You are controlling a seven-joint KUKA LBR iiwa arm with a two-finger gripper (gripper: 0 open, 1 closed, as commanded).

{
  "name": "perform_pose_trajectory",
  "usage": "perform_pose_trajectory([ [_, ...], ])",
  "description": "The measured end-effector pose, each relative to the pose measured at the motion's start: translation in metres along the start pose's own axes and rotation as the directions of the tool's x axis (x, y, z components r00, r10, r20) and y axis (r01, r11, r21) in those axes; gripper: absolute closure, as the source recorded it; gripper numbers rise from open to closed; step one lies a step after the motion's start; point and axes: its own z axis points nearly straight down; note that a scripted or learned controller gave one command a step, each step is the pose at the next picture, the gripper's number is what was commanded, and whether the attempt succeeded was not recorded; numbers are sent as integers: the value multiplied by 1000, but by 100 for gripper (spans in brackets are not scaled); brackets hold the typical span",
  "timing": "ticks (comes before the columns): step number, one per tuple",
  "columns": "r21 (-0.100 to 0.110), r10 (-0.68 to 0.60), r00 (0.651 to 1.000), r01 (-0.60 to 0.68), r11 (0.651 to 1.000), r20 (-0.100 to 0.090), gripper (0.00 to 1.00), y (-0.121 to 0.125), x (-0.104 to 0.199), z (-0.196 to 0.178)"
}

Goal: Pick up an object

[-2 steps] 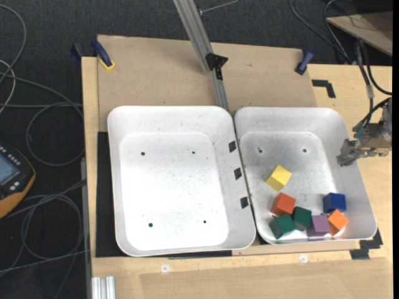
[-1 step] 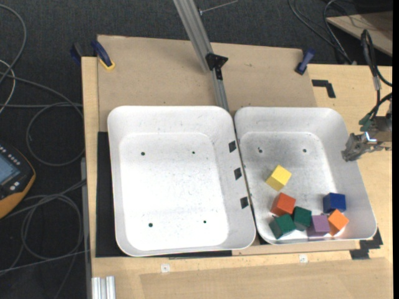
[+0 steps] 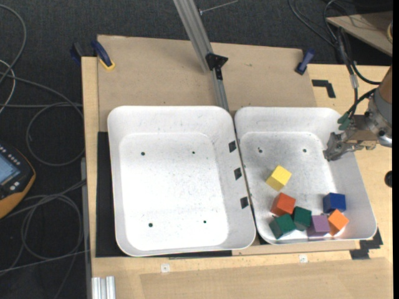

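Looks like a robotics lab from my feed: plywood bench clamped at its corners, two white bins on it, loose cables on dark carpet left of the bench, handheld controller there too.

From where I stand, nothing here can be read. The handheld device lying off the bench's left edge has a lit screen, but whatever is on it is far too small and blurred to make out.

White bins (black-speckled); yellow block, blue block.
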Motion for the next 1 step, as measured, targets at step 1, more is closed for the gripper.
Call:
perform_pose_trajectory([
  [1,0,-1,1000,1,1000,-1,100,4,50,-5],
])
